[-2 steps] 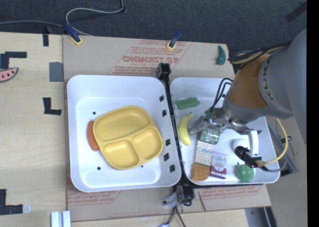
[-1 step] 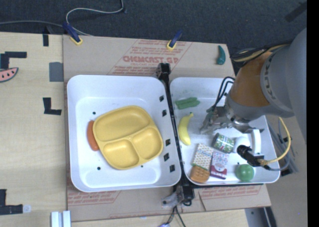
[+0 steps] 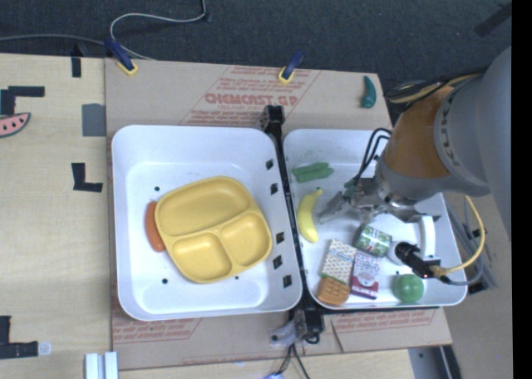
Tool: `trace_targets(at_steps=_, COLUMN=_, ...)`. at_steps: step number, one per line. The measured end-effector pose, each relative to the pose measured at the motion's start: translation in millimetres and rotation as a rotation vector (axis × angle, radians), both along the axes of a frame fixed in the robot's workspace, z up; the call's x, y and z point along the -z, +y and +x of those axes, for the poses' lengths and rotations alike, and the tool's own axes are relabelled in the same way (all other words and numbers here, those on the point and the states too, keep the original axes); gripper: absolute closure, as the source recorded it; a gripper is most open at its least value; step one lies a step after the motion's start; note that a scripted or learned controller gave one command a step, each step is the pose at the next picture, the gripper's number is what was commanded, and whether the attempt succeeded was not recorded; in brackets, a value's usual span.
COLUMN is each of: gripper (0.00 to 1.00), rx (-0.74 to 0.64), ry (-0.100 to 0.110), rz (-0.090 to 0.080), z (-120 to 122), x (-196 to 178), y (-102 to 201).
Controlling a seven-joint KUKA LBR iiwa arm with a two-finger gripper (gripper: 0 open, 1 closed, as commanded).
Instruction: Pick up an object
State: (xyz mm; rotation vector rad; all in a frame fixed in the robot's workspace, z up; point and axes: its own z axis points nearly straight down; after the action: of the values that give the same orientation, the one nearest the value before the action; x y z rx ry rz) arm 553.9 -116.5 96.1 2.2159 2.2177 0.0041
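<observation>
Objects in right bin (image 3: 432, 298): one banana (image 3: 308, 217), one green ball (image 3: 408, 287); jaws apart.

You've got the gripper (image 3: 342, 201) low in the right bin (image 3: 445, 290), beside the banana (image 3: 308, 217); yellow tray (image 3: 213, 228) sits in left bin (image 3: 133, 203).

The tool (image 3: 339, 203) hangs in the right bin (image 3: 453, 236), with the banana (image 3: 308, 216) just to its left and the pickle (image 3: 312, 172) behind it, toward the bin's far wall. Nearer the camera than the tool lie the can (image 3: 373, 241), two small packets (image 3: 351, 267), a waffle (image 3: 332, 291) and, farther right, a round fruit (image 3: 408, 287). Well to the tool's left, across the divider, the left bin (image 3: 133, 203) holds a divided tray (image 3: 214, 228) lying over a carrot (image 3: 153, 226).
</observation>
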Motion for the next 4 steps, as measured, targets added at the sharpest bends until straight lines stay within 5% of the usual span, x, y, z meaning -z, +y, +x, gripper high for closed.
trace_targets(at_steps=1, gripper=0.00, rx=-0.001, ry=0.003, rz=0.002, z=51, x=10, y=8)
trace_targets(at_steps=2, gripper=1.00, rx=-0.001, ry=0.002, rz=0.001, z=51, x=0, y=7)
trace_targets(at_steps=3, gripper=0.00, rx=-0.001, ry=0.002, rz=0.001, z=51, x=1, y=7)
trace_targets(at_steps=4, gripper=0.00, rx=0.001, ry=0.004, rz=-0.001, z=81, x=10, y=20)
